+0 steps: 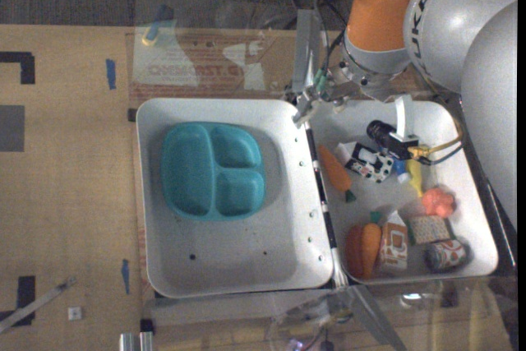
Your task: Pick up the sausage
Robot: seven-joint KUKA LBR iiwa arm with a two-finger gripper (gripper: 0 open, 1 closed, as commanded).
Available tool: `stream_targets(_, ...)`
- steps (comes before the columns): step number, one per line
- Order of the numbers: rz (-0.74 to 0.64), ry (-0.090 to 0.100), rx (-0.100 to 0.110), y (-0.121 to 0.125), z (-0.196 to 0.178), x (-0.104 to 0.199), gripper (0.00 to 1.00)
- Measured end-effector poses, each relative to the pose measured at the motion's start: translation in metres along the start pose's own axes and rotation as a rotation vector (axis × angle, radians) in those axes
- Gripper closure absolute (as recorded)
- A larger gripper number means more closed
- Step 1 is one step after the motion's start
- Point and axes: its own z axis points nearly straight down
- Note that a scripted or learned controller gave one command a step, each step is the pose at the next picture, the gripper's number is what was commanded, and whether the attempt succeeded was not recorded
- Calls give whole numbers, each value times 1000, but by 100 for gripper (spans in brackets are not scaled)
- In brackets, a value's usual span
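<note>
Sausage [364,249] is, as far as I can judge, the orange-brown rounded piece lying in the right bin [485,177], near its 7 o'clock corner. Nothing is gripping it. A small green piece [375,218] sits just at its 12 o'clock end (I cannot tell if the two belong together). A small carton [395,247] touches its 3 o'clock side. Further towards 3 o'clock are a brown textured block [428,228] and a can [448,256] lying on its side.

An orange carrot [333,167] with a dark green tip lies along the 9 o'clock wall of the same bin. Beside it there is a black and white piece [367,163]. A pink-orange lump [437,201] rests near the 3 o'clock side.

The arm [444,20] comes in at 1 o'clock. Its wrist hangs over the 11 o'clock corner of the right bin, well apart from the sausage. The jaws are somewhere near the rim where the two bins meet, and I cannot tell whether they are spread or pressed together.

The left bin [164,259] holds a teal divided plate [214,170], placed a little towards 11 o'clock. Both bins stand on the tan worktop [66,177].
</note>
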Motion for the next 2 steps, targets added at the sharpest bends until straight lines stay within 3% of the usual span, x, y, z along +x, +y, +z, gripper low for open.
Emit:
stream_targets(1, -270, -1, -1, -21, 0, -60, 0)
stream_targets(2, -371, -4, -3, -40, -98, -116, 0)
